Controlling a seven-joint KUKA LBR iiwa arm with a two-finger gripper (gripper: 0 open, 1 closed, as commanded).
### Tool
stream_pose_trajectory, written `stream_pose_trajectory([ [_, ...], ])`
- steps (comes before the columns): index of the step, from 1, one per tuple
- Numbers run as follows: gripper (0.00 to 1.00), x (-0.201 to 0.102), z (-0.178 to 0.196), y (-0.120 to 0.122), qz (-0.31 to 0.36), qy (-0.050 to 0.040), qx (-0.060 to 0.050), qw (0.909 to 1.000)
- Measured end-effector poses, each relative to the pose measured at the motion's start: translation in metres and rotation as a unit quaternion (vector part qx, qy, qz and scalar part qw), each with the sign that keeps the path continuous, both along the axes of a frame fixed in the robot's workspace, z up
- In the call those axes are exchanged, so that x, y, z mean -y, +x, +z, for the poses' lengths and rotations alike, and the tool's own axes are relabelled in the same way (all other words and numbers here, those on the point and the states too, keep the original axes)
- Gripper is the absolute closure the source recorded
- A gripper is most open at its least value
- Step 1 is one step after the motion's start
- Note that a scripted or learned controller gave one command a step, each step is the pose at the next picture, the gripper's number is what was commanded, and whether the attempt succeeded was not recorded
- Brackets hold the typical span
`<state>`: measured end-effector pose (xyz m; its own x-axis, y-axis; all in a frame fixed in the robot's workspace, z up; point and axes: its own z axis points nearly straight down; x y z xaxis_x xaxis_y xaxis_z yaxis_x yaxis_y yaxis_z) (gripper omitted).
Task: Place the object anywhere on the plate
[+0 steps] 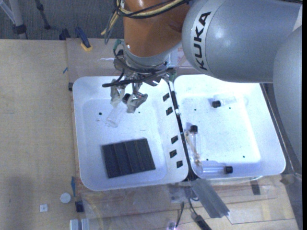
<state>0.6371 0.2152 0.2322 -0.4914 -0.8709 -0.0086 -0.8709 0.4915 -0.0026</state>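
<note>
I'm seeing two bins sitting side by side | left bin [81, 128]: plate [128, 157] lying toward its near edge, tube [112, 117] lying behind it toward the far-left corner | right bin [268, 128]: one tube [221, 102] near the far edge, one [193, 140] along the left wall, one [214, 168] at the near edge

Single overhead camera — slanted, over both bins [86, 176].

Bulky grey arm [240, 32], glossy, stamped KUKA in black. Orange band [151, 18] just above the claw [125, 99], rounded and shiny. Yellow and black cables [158, 6] draped over the band. Small silvery fingers [115, 94] on a dark mount.
</note>
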Motion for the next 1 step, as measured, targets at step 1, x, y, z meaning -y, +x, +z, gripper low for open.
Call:
stream_pose_trajectory([
  [1,1.00,-0.0031,0.0805,0.0298,0.030,-0.0007,0.000,0.9996],
])
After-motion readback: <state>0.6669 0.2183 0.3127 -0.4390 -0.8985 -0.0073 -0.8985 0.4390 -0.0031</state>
